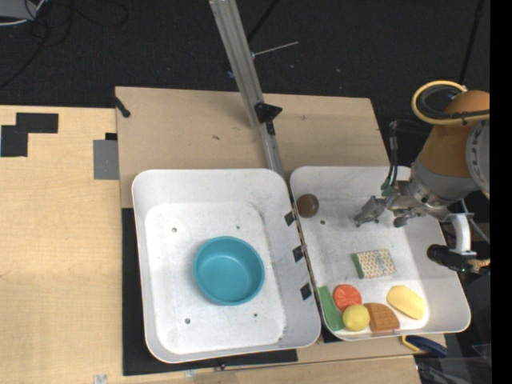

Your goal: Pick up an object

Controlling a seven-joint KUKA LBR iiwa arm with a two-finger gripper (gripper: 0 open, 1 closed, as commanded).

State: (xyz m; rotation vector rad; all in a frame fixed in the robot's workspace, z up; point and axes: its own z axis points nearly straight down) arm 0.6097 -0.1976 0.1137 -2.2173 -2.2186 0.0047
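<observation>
My gripper (382, 214) hangs over the upper middle of the right bin (344, 184), its two fingers spread apart with nothing between them. A brown ball (307, 206) lies to its left near the bin's edge. Below the gripper rests a small patterned sponge-like block (374, 263). Along the bin's front lie a red tomato (347, 296), a yellow-green round fruit (355, 318), a brown bread-like piece (383, 317), a yellow lemon-shaped object (406, 302) and a green strip (328, 308).
The left bin (160, 190) holds a teal bowl (229, 270). A slanted metal post (242, 62) rises behind the bins. The grey and orange arm (452, 154) enters from the right.
</observation>
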